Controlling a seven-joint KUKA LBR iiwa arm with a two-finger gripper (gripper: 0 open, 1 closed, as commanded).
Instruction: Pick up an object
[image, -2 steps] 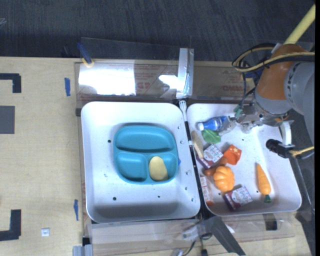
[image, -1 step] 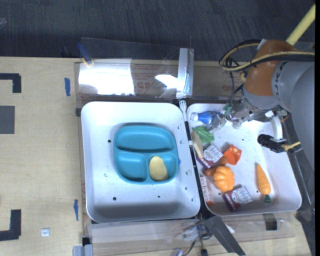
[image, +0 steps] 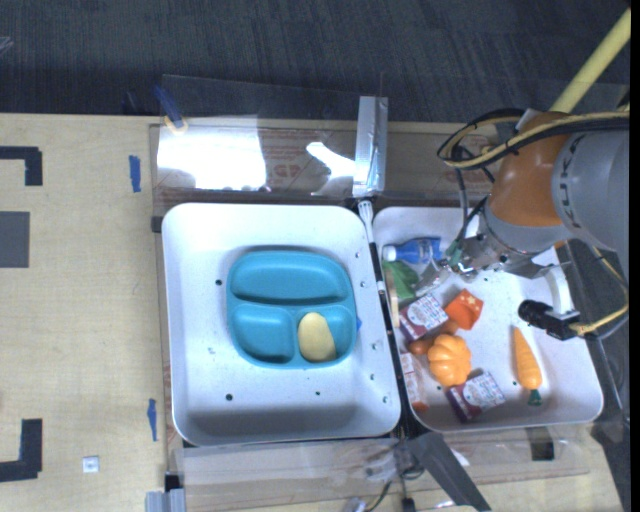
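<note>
Along the left part of the right-hand bin (image: 570, 400) lies a loose cluster of candidate objects, none of them lifted. An orange pumpkin-shaped toy (image: 449, 357) sits near the middle of the cluster, with a small orange block (image: 465, 309) just above it and a crumpled printed packet (image: 425, 313) beside that block. A second packet (image: 479, 391) rests just below and to the right of the pumpkin. A toy carrot (image: 526, 365) lies apart from the cluster, toward the bin's right side, and a blue-and-white item (image: 418, 250) and a green piece (image: 400, 277) sit near the bin's upper left corner.

The gripper (image: 466, 256) is poised over the upper part of this bin, just right of the blue-and-white item and above the orange block (whether it is spread or pressed together cannot be told at this angle, since the wrist and cabling cover it). No object is seen between its tips.

The arm (image: 560, 190) enters from the right, its orange band above the wrist. The left-hand bin (image: 190, 300) holds a blue divided tray (image: 290, 280) with a yellow egg-shaped object (image: 317, 337) in its lower right compartment.

Progress, as judged: the approach is under way, while the descent, the grasp and the lift remain to be done.
</note>
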